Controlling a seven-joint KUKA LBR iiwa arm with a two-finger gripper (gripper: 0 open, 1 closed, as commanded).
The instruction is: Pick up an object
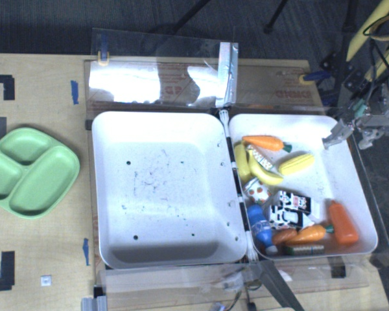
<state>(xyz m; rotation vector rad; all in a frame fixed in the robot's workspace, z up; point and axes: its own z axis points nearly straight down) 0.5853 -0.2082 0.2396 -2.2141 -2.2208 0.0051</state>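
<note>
The right bin (350, 173) holds a pile of toys. An orange carrot (266, 142) lies at the back, with a yellow banana (256, 164) and a corn cob (297, 163) just in front of it. Nearer the front are a small white ball (256, 191), a black-and-white box (290, 206), an orange bottle (342, 224), a second carrot (306, 234) and a blue piece (259, 229). My gripper (339, 133) hangs over the bin's back right corner, apart from all the toys, with nothing seen in it.
The left bin (162, 186) sits beside the right one, sharing a middle wall. A green divided plate (31, 172) rests on the bench at the far left. A clear plastic sheet (162, 76) stands behind the left bin. Cables and stands crowd the back right.
</note>
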